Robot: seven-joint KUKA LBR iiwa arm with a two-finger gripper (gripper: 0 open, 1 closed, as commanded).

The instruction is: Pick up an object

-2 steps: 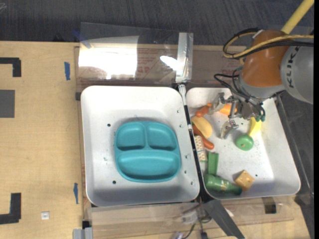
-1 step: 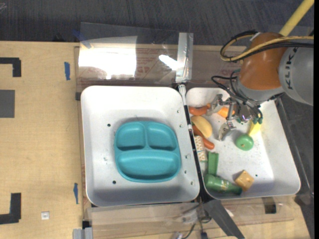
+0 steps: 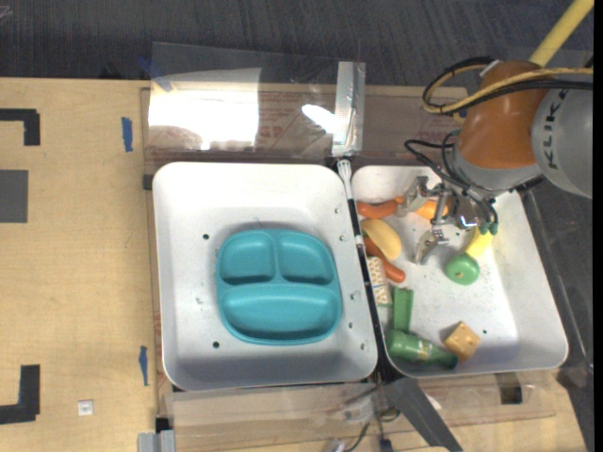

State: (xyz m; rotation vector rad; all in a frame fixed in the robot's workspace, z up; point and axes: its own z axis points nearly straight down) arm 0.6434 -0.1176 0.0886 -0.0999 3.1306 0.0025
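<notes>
- Camera view: the gripper (image 3: 441, 226) is lowered into the back half of the right bin (image 3: 528, 332), presumably because the loose objects to be picked are all gathered there.
- The left bin (image 3: 179, 281) is taken up by a teal divided tray (image 3: 279, 284); it is judged to be set aside rather than targeted, since the arm (image 3: 513, 125) is reached over the other bin.
- The fingers are seen as thin metal parts above the bin floor, with a small gap that seems to lie between them. Nothing can be made out in that gap, so no object is taken to be held; how far apart they stand cannot be told with confidence.
- Just beside the gripper lie a green ball (image 3: 462, 269) and a yellow piece (image 3: 480, 244); a tan oblong object (image 3: 382, 239) lies near the dividing wall. Any of these is a likely candidate.
- Nearer the front, a green bottle (image 3: 415, 347) and a tan block (image 3: 461, 338) are found.
- An orange item behind the gripper is partly covered by the wrist and cannot be identified.
- Small items along the divider are too small to name.
</notes>
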